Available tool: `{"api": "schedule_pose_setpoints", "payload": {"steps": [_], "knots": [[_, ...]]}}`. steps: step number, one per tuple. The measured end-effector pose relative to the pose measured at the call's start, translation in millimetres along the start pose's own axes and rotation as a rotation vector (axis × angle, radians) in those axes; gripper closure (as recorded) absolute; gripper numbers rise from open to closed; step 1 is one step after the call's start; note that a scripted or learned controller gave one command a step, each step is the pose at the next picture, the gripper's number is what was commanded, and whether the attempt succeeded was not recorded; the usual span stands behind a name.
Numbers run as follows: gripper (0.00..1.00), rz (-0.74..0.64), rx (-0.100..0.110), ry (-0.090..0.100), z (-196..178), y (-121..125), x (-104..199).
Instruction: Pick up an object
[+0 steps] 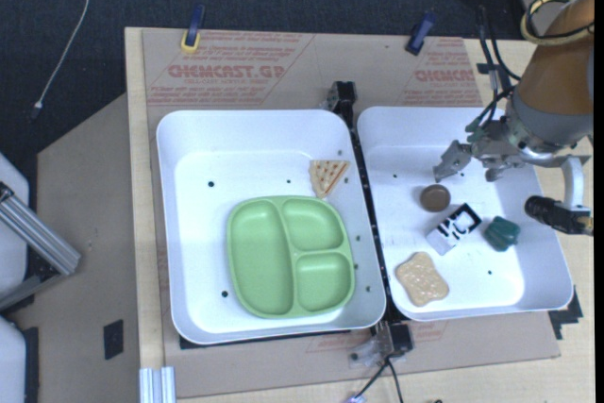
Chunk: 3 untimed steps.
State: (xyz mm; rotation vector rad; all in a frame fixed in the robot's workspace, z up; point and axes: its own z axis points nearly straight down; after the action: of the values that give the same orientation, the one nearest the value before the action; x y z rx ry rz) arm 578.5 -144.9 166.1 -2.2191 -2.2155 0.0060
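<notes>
My gripper point(472, 165) hovers over the back of the right bin point(538, 288), open, with nothing between its fingers. Just in front of its left finger point(449, 164) lies a brown round piece point(434, 197). Nearer the front are a white and black block point(453, 228), a teal lump point(501, 232) and a tan toast-shaped piece point(421, 278). In the left bin point(189, 203) a triangular waffle-patterned cracker point(327, 175) lies close to the right wall.
A green divided plate point(288, 255) fills much of the left bin. Black clamps point(342, 94) sit where the bins meet. A dark object point(557, 214) on the arm's side juts over the right bin's right rim.
</notes>
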Motion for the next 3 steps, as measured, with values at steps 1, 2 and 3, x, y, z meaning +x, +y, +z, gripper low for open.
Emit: {"api": "schedule_pose_setpoints", "payload": {"steps": [1, 2, 3], "knots": [[0.0, -0.001, 0.001, 0.001, 64.2, 1.4, 1.4], [1.0, -0.001, -0.01, -0.002, 48.5, 4.0, 0.8], [1.0, -0.002, -0.014, -0.004, -15.6, 2.8, -0.8]]}}
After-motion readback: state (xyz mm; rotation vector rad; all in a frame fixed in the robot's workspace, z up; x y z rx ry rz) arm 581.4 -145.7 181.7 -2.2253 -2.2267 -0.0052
